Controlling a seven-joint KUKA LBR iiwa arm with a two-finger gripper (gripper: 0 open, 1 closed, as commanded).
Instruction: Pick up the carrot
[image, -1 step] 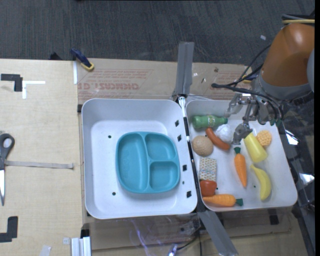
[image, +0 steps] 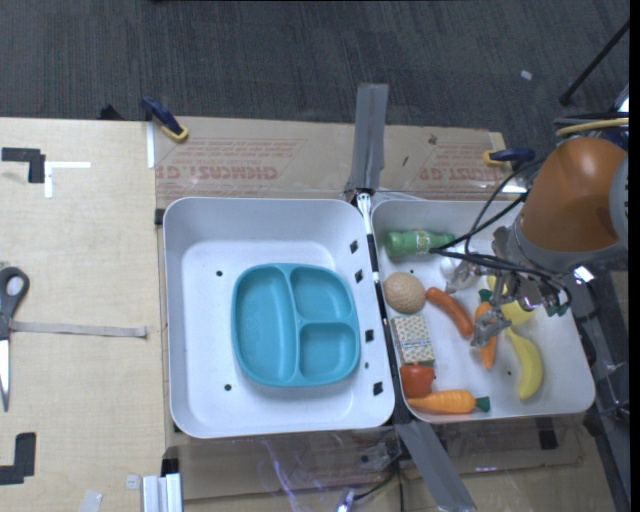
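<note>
A carrot with a green stalk end lies along the front wall of the right bin. A second slim orange piece, with a bit of green at its far end, lies upright in the view beside the banana. My gripper is down in the right bin directly over this slim orange piece, which shows above and below it. The arm's orange band hangs over the bin's right side. The front carrot lies apart from the gripper, to its lower left.
The right bin also holds a green bottle, a brown egg-shaped thing, an orange sausage-like piece, a cracker box and a red piece. A blue divided plate lies in the left bin.
</note>
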